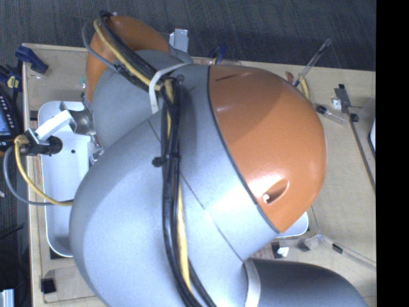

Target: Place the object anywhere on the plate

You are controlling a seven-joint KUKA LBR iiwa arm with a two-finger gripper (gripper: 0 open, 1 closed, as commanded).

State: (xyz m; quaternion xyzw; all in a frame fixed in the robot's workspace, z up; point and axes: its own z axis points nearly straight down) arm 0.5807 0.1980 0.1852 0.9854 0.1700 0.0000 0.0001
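- Because the arm (192, 190) sprawls over the tabletop (345, 146), you can't judge which step is in hand.
- Left of the arm, a sliver of white bin (61, 178) peeks out.
- You can't tell the jaws' state or where the object lies; confirm both before moving.

Across the top of the frame runs a dark floor (255, 11) with a fine ribbed texture, like carpet. Below it lies a pale wooden bench (348, 165), its bare top showing mostly at the right and along the left edge. Blue clamps (29, 57) grip the bench's upper left corner. At the upper right, thin metal rods (314, 57) and small brackets (343, 101) sit on the wood. Light is even and soft, without hard shadows.
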